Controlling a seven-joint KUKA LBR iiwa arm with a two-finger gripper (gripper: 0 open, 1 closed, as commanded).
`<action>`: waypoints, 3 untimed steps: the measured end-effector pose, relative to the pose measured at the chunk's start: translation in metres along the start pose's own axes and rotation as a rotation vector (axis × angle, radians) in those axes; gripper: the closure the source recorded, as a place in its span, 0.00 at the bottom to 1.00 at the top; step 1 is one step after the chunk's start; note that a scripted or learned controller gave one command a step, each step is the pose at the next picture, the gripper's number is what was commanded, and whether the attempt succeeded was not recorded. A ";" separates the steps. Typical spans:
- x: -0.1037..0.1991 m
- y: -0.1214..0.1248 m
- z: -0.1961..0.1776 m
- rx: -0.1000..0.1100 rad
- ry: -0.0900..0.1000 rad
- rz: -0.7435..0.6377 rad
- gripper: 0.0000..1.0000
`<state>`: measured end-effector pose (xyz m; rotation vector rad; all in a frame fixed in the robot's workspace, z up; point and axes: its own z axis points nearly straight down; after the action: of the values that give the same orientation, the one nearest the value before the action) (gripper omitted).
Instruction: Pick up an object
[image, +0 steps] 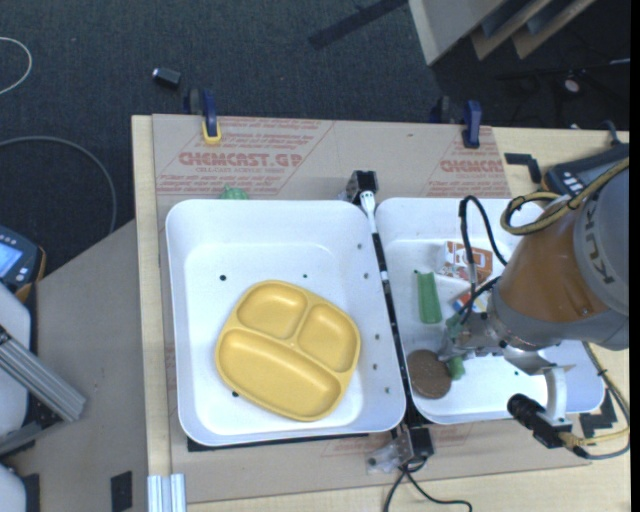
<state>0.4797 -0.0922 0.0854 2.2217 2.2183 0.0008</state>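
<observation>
Arm low in the right bin (590, 400)
Its hand (458, 345), grip unclear, sits beside a brown disc (430, 373); yellow tray (288, 348) fills the left bin (190, 300).

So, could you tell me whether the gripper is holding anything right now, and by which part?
It cannot be told: the gripper is low in the right bin beside the brown disc, its tip hidden by the arm.

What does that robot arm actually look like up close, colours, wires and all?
The arm is a thick, rounded grey tube with a wide orange band above the wrist. Black and yellowish cables loop off its top side. Its tool is a small dark metal piece at the tip, with a black cylindrical part sticking out below it.
</observation>
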 end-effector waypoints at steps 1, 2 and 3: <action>0.000 0.000 -0.010 -0.003 -0.001 0.000 1.00; 0.000 0.001 -0.020 -0.005 -0.002 0.001 1.00; 0.000 0.001 -0.030 -0.007 -0.003 0.001 1.00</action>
<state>0.4807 -0.0920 0.1153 2.2179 2.2125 0.0048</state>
